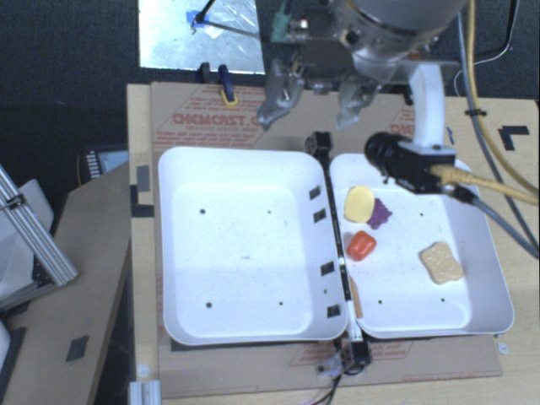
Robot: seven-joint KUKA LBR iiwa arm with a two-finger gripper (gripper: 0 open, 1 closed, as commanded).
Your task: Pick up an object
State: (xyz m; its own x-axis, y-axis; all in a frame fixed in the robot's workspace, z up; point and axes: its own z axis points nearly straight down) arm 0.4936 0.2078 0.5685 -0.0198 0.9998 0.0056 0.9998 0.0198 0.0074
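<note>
My gripper (310,112) hangs high over the back edge of the bins, near the divider, open with nothing between its two grey fingers (277,99). In the right bin (481,268) lie a yellow piece (359,202), a purple piece (380,214) touching it, a red-orange piece (361,245) just below, and a tan cracker-like piece (441,263) farther right. All of them lie well below and in front of the gripper.
The left bin (245,243) sits beside the right one, with a black clipped divider (333,234) between them. A black camera mount (409,165) with a yellow cable overhangs the right bin's back. Blue and yellow clamps (226,87) sit behind the left bin.
</note>
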